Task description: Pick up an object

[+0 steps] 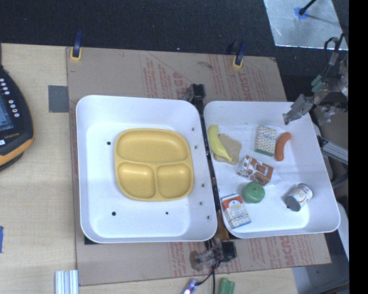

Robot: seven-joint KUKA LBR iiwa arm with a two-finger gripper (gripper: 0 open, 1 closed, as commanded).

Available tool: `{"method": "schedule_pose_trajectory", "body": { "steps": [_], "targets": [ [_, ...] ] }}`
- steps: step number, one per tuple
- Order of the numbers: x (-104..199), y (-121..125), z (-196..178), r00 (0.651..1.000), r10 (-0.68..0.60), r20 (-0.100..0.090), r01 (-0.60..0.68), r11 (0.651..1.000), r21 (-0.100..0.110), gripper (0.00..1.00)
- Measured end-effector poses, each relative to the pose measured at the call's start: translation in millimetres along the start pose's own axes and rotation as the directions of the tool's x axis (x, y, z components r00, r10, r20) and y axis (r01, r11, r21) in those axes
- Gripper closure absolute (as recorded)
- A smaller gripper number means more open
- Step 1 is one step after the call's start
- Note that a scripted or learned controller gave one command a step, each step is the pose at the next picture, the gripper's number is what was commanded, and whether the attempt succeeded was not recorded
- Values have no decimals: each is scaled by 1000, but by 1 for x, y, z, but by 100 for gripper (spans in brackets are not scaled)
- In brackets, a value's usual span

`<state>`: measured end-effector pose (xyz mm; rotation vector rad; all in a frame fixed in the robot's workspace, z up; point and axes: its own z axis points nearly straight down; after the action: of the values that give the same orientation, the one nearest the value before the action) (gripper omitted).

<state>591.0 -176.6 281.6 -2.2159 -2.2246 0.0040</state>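
While the hand (297,110) hovers at the right bin's (331,216) far right corner, grip state indeterminate | sausage (282,146) nearest, just inside | banana (216,143) at left wall | pick pending.

Red print runs in rows across the brown cardboard (172,72) under the bins, and the small cartons (235,211) carry printed labels, but none of it is sharp enough to read.
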Motion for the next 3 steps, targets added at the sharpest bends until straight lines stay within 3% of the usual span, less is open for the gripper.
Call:
{"method": "schedule_pose_trajectory", "body": {
  "steps": [1, 2, 3],
  "targets": [
    [-10, -12, 174, 1000, 0, -1, 0, 1000, 4, 0],
    [64, -59, 190, 1000, -3, 0, 3, 1000, 1, 0],
    [62, -58, 179, 1000, -5, 3, 5, 1000, -1, 100]
  ]
}}
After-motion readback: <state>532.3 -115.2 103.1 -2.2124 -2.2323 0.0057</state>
